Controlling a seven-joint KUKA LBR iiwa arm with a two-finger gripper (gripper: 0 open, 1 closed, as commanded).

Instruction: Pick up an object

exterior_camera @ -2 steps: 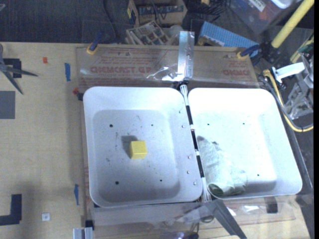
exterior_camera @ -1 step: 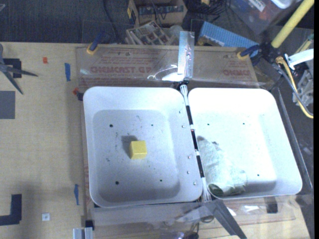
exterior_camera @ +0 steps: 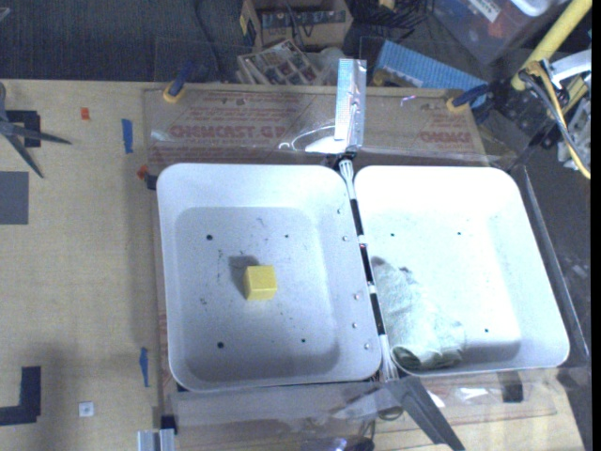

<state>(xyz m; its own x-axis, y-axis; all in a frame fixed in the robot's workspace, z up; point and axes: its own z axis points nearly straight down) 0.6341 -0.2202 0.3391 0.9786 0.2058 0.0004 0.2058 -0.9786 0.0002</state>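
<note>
Small yellow foam-looking cube (exterior_camera: pixel 261 282) is sitting near the middle of the left white bin (exterior_camera: pixel 188 195), a rolled whitish cloth (exterior_camera: pixel 413 322) is lying along the right white bin's (exterior_camera: pixel 488 205) left wall. Cube is looking light and slightly squashy, so pinching across two opposite flat faces should be working; can't tell the gripper state.

The left bin (exterior_camera: pixel 188 195) is open from above on every side of the yellow cube (exterior_camera: pixel 261 282), which sits alone near the middle, well apart from all four walls. In the right bin (exterior_camera: pixel 488 214) a rolled cloth (exterior_camera: pixel 413 318), or what looks like one, lies against the left wall and front corner, crowding that side; its back and right parts are open floor. The divider (exterior_camera: pixel 362 252) between the bins stands between them.
</note>
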